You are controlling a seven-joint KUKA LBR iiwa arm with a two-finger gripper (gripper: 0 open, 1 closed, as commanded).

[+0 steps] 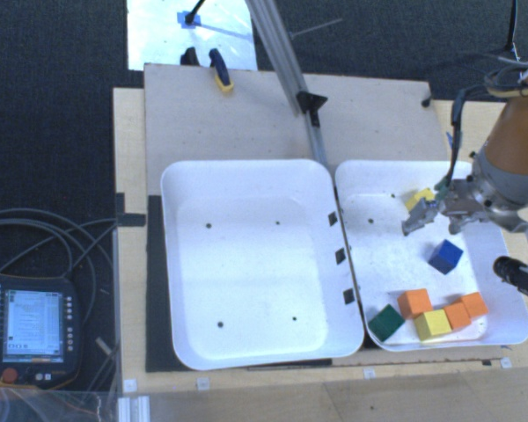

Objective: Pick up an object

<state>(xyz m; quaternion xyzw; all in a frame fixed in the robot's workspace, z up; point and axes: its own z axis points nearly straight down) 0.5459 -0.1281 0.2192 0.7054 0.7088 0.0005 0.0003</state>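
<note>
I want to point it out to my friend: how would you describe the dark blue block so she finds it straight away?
Look at the right bin of the two white ones, the one the grey and orange arm reaches into. The blue block sits alone near its middle, just below the gripper. It is the only blue one, apart from the green, orange and yellow blocks clustered along the near edge.

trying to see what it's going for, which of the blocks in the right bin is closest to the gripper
The yellow block near the bin's far side, right beside the gripper. The blue block lies farther toward the near side, and the other blocks cluster along the near edge.
</note>
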